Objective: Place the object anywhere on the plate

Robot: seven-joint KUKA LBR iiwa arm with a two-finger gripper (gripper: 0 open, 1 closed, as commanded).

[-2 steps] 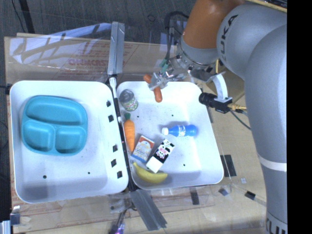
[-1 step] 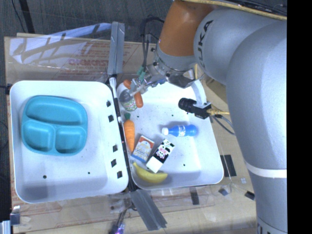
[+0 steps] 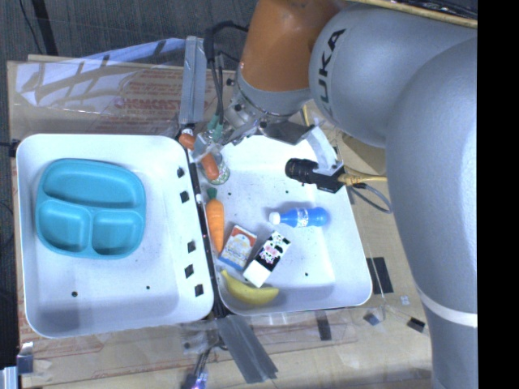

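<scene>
- Over at the top-left corner of the right bin point(image 3: 345, 286) is where my tool point(image 3: 212, 148) is sitting, right against the divider between the two bins.
- Honestly I can't tell how far open it is. It's see-through-ish and cluttered at that spot, and there's something small and orange point(image 3: 211, 167) right at its tip, but whether that's actually pinched or just lying under it, no idea.
- Just below it along the same wall is a carrot point(image 3: 215, 225), lying lengthwise. That or the small orange thing looks like the likeliest object for the job, my guess only.
- Rest of the right bin: a small water bottle point(image 3: 300, 216) on its side, a little orange-and-white carton point(image 3: 238, 247), a black-and-white cow-print carton point(image 3: 268, 258) and a banana point(image 3: 250, 293) down at the bottom edge.
- The plate point(image 3: 91, 207) is the blue three-compartment one in the left bin point(image 3: 105, 298), well apart from everything, nothing on it yet.
- Handling-wise, the carrot looks like a toy: light, stiff, probably smooth plastic so a bit slippery. I'd grab it across the fat middle, not the tapered end, since it'd squirt out of the tool there.
- Being tight to the wall is the annoying bit: one finger has barely any room on that side.
- Drop anywhere on the plate is fine, so no precision needed there.
</scene>
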